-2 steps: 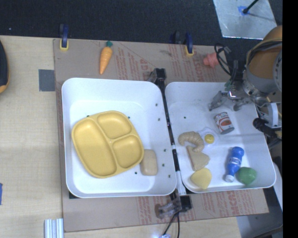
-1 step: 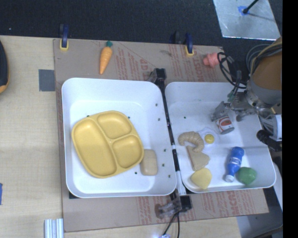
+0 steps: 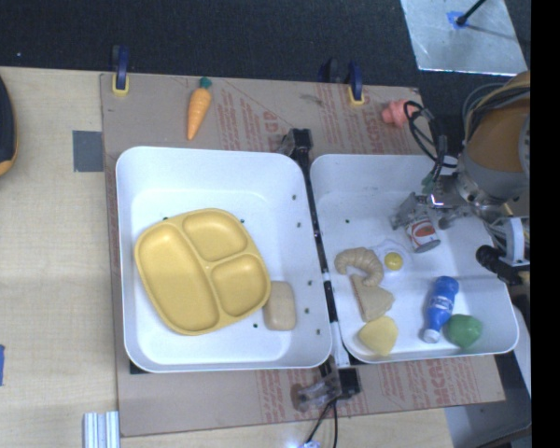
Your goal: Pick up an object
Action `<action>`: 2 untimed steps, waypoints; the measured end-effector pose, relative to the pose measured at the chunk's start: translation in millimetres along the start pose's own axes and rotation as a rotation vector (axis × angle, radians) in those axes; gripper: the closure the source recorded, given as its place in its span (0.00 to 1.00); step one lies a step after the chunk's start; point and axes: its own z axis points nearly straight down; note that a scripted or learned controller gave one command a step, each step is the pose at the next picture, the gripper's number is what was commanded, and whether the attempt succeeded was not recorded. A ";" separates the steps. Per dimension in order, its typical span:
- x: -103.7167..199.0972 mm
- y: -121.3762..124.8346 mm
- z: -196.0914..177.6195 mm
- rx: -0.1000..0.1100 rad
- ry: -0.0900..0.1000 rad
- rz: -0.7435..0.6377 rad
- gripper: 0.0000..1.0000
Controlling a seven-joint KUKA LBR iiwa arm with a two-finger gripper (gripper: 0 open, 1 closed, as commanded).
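My jaws (image 3: 420, 215) hung low over the upper part of the right bin (image 3: 355, 171), and whether they stood wide or narrow I could not tell, the metal there being a blur from above. Just beneath them lay a small red-and-white object (image 3: 426, 235), close enough that I could not say whether it touched them. Down and to the left of my jaws sat a small yellow round piece (image 3: 393, 261), and beside it a tan croissant (image 3: 359, 262) touching a pale wedge (image 3: 373, 300), with a yellow piece (image 3: 378, 335) below that. Straight below my jaws lay a blue bottle (image 3: 439, 306) on its side, a green ball (image 3: 464, 330) just beside its lower end. Far to the left, in the left bin (image 3: 168, 161), a yellow divided plate (image 3: 203, 269) rested with a beige block (image 3: 281, 306) at its edge. Up and left on the tabletop (image 3: 47, 250) lay a toy carrot (image 3: 198, 108).
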 end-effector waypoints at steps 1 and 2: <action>-1.1 0.2 -11.9 -0.001 -0.001 -0.001 1.00; 76.9 15.7 -87.2 -0.009 0.001 -0.004 1.00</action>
